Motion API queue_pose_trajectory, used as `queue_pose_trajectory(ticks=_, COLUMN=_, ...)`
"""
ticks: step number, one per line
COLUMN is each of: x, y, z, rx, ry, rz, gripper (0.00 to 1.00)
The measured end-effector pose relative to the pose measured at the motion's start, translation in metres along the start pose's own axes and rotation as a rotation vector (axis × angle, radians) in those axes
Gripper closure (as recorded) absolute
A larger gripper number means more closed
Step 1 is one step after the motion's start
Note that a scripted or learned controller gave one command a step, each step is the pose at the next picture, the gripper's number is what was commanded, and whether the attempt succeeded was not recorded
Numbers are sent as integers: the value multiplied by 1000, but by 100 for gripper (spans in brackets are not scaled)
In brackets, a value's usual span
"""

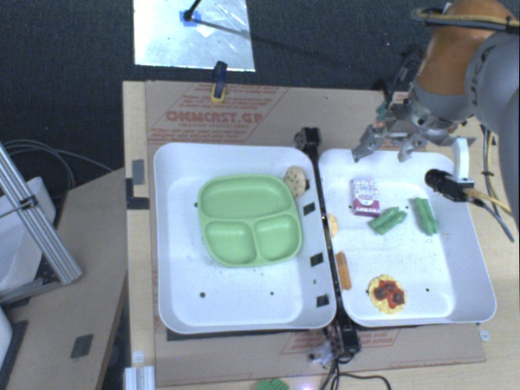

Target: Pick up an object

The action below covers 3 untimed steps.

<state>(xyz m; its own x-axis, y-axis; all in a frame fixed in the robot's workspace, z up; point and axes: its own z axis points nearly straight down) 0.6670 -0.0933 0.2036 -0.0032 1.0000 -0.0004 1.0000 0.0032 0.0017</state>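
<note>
End effector [383, 146] above right bin's [467, 295] far edge, pink packet [365, 197] and green pods [388, 219] below.

Lighting was even and fairly bright, from overhead. White bins [244, 315] ran near overexposed but kept detail. Strong glare on the foil sheet [193, 23] at top. Shadows were soft and short. Image was slightly soft and grainy overall; arm [463, 47] at upper right looked a bit blurred.
</note>
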Motion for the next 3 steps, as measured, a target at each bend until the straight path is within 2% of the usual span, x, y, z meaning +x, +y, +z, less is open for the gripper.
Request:
queue_pose_trajectory(ticks=1, x=-19, y=-79, z=-11, rx=3, ry=-1, rz=6, gripper=0)
queue_pose_trajectory(ticks=2, x=-64, y=-68, z=41, rx=3, ry=-2, rz=5, gripper=0)
queue_pose_trajectory(ticks=3, x=-66, y=-66, z=63, rx=2, ry=0, rz=2, gripper=0)
